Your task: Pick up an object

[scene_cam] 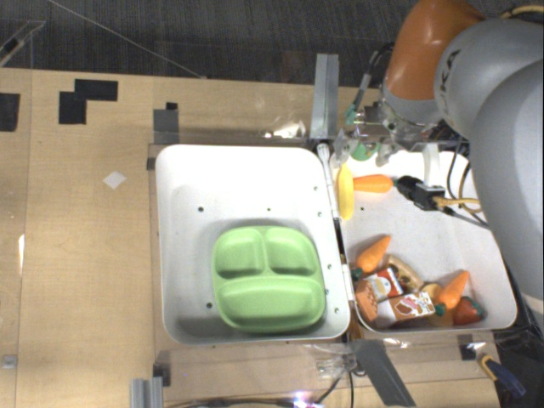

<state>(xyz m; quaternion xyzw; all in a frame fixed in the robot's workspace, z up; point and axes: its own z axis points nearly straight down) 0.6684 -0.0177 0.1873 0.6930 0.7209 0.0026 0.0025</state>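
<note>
Up at twelve o'clock in the right bin (pixel 501 279), the end effector (pixel 367 147) hovers over a small green object (pixel 363 151); whether it is clenched or released cannot be told. Just beside lie a yellow banana (pixel 345 192) and a carrot (pixel 372 183). The left bin (pixel 178 185) carries a green tray (pixel 268 277).

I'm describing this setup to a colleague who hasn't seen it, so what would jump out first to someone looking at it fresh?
The big grey arm with its orange band crowds the top right, reaching down over the far end of the right bin. Next is the green divided tray, alone in the left bin. Bright toy food is in the right bin: a yellow piece and carrot near the top, more heaped at the bottom.
</note>
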